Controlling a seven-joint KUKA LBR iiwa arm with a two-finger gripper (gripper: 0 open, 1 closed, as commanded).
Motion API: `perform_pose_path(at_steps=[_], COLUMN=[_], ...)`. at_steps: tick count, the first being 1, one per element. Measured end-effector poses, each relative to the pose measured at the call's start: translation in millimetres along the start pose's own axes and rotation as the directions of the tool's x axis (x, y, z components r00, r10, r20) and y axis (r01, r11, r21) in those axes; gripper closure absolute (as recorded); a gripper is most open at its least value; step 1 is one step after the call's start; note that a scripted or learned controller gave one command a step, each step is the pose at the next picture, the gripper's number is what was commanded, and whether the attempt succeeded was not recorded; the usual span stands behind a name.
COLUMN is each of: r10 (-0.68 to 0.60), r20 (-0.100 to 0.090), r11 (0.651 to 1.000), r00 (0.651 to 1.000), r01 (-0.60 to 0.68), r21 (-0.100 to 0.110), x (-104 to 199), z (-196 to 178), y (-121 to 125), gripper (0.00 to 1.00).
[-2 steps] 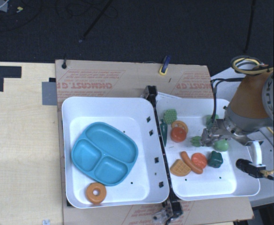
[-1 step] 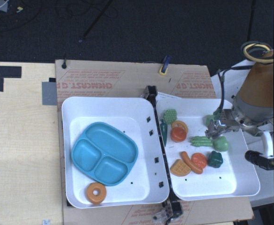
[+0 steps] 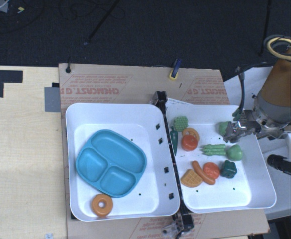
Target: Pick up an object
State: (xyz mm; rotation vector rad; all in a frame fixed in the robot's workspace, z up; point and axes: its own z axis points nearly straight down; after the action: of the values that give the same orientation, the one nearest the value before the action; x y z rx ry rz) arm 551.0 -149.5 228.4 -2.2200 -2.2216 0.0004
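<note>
My gripper [image 3: 235,131] hangs over the far right part of the right bin [image 3: 264,193], its wrist reaching in from the right. A small green toy [image 3: 223,128] lies right beside it on the left; whether they touch I cannot tell. Just below are a pale green round toy [image 3: 235,153] and a green bean pod [image 3: 213,150]. Further in lie a red tomato [image 3: 189,143], a knobbly green vegetable [image 3: 180,122], a dark green pepper [image 3: 228,169], an orange-red fruit [image 3: 211,170], a sausage [image 3: 201,172] and an orange pastry [image 3: 190,179].
The left bin [image 3: 75,114] bears a blue sectioned plate [image 3: 111,162] and an orange doughnut [image 3: 102,204] near its front edge. A black divider [image 3: 168,148] runs between the bins. A long dark green vegetable [image 3: 174,140] lies along the right bin's left wall.
</note>
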Motion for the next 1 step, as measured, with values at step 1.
perform_pose_path(at_steps=[1], r10=[-0.001], r20=[-0.001], r11=[1.000], r00=[1.000], r01=[0.001], r21=[0.003], x=[43.6], z=[-5.9], y=[0.7], gripper=[1.00])
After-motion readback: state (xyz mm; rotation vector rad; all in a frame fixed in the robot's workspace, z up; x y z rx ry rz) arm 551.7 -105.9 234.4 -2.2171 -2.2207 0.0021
